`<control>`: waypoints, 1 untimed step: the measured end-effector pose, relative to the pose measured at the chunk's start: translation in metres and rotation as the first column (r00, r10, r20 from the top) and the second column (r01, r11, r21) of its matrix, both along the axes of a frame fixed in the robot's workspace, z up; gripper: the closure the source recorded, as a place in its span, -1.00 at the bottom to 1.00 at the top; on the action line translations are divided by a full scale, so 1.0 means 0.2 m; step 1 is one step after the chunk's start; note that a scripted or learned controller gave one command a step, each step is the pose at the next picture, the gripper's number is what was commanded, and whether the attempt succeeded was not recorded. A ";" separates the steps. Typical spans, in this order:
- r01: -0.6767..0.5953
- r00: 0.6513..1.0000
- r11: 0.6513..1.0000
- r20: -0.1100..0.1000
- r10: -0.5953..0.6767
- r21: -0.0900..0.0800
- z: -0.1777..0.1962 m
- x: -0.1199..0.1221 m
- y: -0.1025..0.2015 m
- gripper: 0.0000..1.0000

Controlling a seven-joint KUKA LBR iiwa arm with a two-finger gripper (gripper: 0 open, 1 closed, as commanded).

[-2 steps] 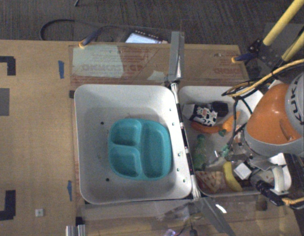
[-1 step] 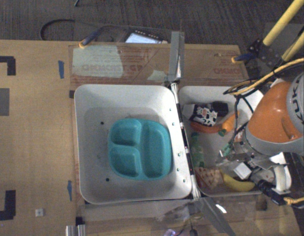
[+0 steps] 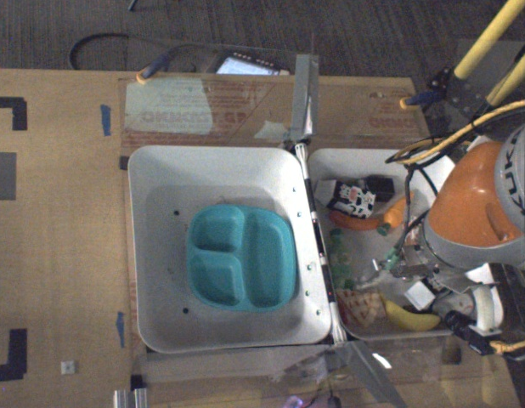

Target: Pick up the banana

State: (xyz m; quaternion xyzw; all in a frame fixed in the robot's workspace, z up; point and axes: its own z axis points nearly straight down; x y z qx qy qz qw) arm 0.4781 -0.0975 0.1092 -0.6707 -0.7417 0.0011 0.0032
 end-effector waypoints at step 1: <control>-0.291 0.956 0.957 0.023 0.291 0.000 -0.09 0.04 -0.07 -1.00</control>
